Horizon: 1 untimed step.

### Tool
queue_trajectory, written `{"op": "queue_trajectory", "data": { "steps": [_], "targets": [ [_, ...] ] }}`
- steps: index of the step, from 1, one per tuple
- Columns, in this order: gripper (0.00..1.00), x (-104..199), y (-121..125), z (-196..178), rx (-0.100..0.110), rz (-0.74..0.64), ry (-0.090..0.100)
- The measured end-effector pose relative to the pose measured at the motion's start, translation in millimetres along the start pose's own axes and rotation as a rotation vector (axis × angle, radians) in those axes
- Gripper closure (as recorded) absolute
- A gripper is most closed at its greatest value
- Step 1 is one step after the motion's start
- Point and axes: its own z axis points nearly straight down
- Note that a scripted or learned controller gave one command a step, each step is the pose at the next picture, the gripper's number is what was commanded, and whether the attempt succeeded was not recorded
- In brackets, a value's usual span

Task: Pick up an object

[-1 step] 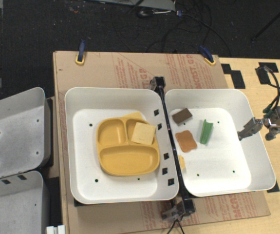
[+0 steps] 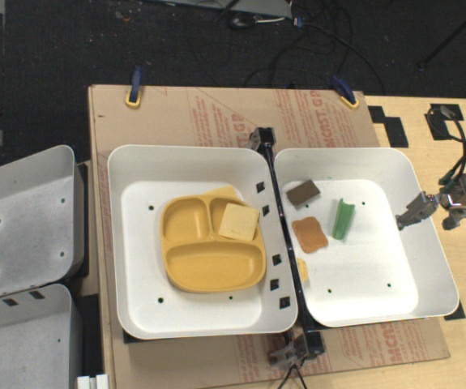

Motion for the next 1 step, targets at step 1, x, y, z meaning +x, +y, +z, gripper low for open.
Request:
{"op": "queue_trajectory", "data": {
  "steps": [1],
  "targets": [
    [0.0,-8.3,-5.2,56.9,0.005,0.003,0.002]
  ]
}}
